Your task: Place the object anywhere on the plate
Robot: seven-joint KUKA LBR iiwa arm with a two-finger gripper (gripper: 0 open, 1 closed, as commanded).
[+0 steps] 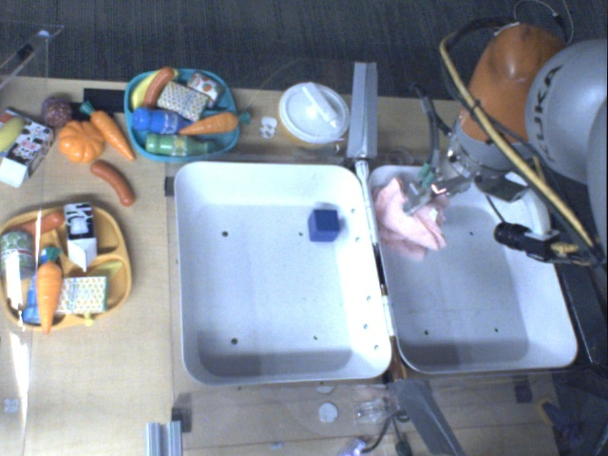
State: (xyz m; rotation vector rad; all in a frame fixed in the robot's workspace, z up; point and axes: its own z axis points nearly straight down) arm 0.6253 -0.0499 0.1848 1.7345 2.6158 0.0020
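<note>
Two shallow white bins side by side on the bench: left bin [275, 350] and right bin [494, 350], separated by a grey divider rail [360, 112] at the far edge. Gripper [429, 186] positioned over the far-left corner of the right bin, directly above a pink crumpled cloth-like object [407, 220]. Contact apparent between gripper tip and the upper edge of the pink object; finger state obscured by wrist hardware and cables, cannot tell whether spread or closed. Pink object resting on the right bin floor, against the wall shared with the left bin. Small blue cube [325, 223] lying in the left bin, toward its far-right area, well apart from the gripper. White round plate [314, 112] located outside the bins, just beyond the far edge of the left bin, beside the divider rail. Blue bowl of toy food [182, 114] further left on the bench. Yellow tray of toy food [63, 266] at the left edge. Loose toy pumpkin [80, 142] and sausage [113, 181] between them.
</note>
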